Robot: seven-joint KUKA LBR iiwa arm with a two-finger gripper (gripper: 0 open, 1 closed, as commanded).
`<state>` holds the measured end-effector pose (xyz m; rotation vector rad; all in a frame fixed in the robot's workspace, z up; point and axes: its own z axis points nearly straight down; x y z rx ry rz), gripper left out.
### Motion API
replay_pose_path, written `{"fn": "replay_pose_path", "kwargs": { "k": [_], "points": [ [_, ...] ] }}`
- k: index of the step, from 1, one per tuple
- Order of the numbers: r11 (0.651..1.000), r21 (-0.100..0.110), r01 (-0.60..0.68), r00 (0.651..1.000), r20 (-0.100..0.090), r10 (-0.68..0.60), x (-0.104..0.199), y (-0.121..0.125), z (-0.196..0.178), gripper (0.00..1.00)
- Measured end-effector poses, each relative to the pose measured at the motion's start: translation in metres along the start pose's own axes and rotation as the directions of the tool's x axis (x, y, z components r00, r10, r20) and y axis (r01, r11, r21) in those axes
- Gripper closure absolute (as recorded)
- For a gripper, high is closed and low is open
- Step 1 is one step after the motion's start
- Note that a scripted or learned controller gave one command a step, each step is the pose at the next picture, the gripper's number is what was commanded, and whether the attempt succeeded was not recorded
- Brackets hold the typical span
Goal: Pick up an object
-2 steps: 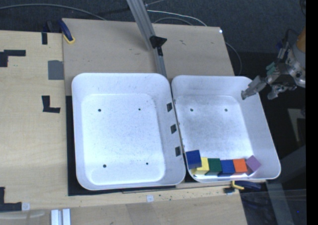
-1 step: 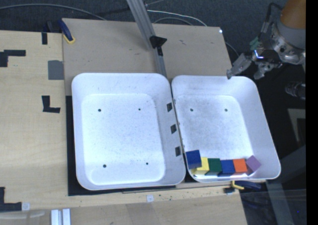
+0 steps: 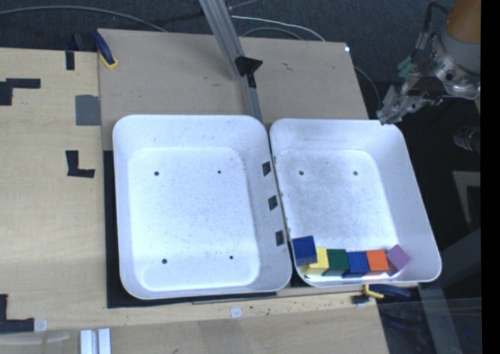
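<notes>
Several small blocks lie in a row along the near wall of the right bin (image 3: 406,180): a blue block (image 3: 303,248), a yellow one (image 3: 318,261), a green one (image 3: 337,259), another blue one (image 3: 358,262), an orange one (image 3: 377,260) and a purple one (image 3: 398,256). My gripper (image 3: 389,114) hangs just beyond the right bin's far right corner, well away from the blocks, with its fingers pointing down and to the left. Nothing shows between the fingers.
The left bin (image 3: 125,188) stands beside the right one. A slanted metal rail (image 3: 220,16) runs from the top down to the gap between the bins. Cables trail across the bench's far edge.
</notes>
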<state>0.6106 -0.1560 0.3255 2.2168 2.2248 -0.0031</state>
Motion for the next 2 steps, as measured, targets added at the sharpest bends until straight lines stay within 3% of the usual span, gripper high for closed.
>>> {"fn": "replay_pose_path", "kwargs": {
  "k": [1, 2],
  "points": [
    [1.000, -0.009, -0.004, 1.000, 0.002, 0.004, -0.029, -0.048, -0.115, 1.00],
    [1.000, -0.010, 0.001, 1.000, 0.002, -0.001, 0.000, 0.026, -0.222, 1.00]
  ]
}}
